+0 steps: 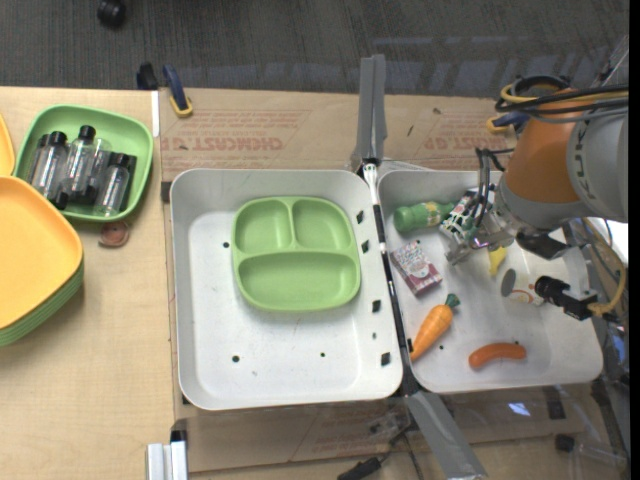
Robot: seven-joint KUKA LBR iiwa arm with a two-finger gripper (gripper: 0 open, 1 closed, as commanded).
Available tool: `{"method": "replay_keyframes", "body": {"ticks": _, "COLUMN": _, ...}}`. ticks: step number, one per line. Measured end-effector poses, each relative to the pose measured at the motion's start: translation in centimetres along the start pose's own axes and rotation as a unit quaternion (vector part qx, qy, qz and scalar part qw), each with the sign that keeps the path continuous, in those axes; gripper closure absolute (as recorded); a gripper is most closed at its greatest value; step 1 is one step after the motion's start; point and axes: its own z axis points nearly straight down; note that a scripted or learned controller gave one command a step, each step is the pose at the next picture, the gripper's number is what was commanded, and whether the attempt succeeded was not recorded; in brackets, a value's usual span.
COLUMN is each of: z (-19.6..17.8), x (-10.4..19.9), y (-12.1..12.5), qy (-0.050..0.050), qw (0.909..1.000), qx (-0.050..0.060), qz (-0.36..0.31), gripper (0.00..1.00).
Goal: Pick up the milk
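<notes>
The milk [415, 266] is a small pink and white carton lying flat in the right bin [560, 368], near its left wall. My gripper [468, 230] hangs low over the bin's back part, just right of and behind the carton and apart from it. A green bottle [420, 214] lies just left of the gripper. The grey arm with its orange band [545, 158] reaches in from the right.
An orange carrot [432, 328], an orange sausage [497, 355] and a yellow item [497, 259] also lie in the right bin. The left bin [200, 368] holds a green divided plate [296, 253]. Left of the bins are a green tray of vials [85, 163] and stacked yellow plates [30, 263].
</notes>
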Motion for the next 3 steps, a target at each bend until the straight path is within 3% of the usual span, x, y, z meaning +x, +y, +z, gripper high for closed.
{"method": "replay_keyframes", "body": {"ticks": 1, "z": -10.1, "x": 3.5, "y": 6.1, "qy": -0.001, "qw": 0.9903, "qx": -0.001, "qz": -0.139, "gripper": 1.0}}
{"method": "replay_keyframes", "body": {"ticks": 2, "z": -5.7, "x": 1.9, "y": 1.2, "qy": 0.0, "qw": 0.987, "qx": 0.0, "qz": -0.161, "gripper": 1.0}}
{"method": "replay_keyframes", "body": {"ticks": 3, "z": -0.1, "x": 1.1, "y": 4.1, "qy": -0.001, "qw": 0.974, "qx": -0.001, "qz": -0.227, "gripper": 1.0}}
